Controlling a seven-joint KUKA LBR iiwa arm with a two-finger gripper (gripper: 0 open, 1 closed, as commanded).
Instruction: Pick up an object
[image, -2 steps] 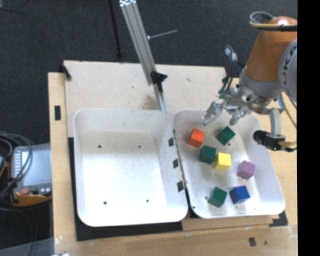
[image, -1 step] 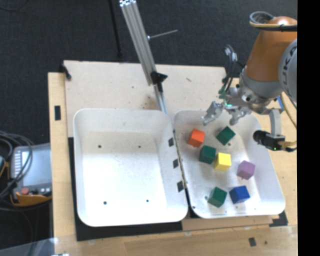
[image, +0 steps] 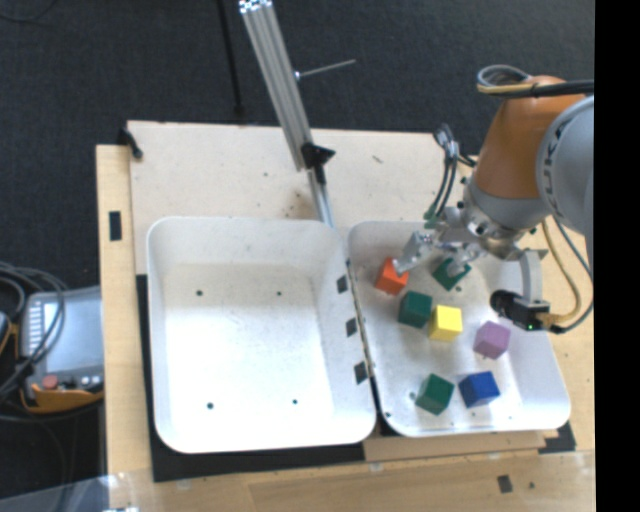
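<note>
Gripper (image: 431, 258): fingers spread apart, nothing between them, poised over the upper part of the right bin (image: 545, 400); one fingertip just beside the orange block (image: 391, 277), the other at a dark green block (image: 449, 273), contact perhaps, hard to judge. Orange block: cube, no long axis, corner turned toward the bin divider. Also in the right bin: green block (image: 415, 309) touching yellow block (image: 446, 321); purple block (image: 491, 339); lower green block (image: 435, 393); blue block (image: 479, 388). Left bin (image: 160, 300): beside it.
</note>
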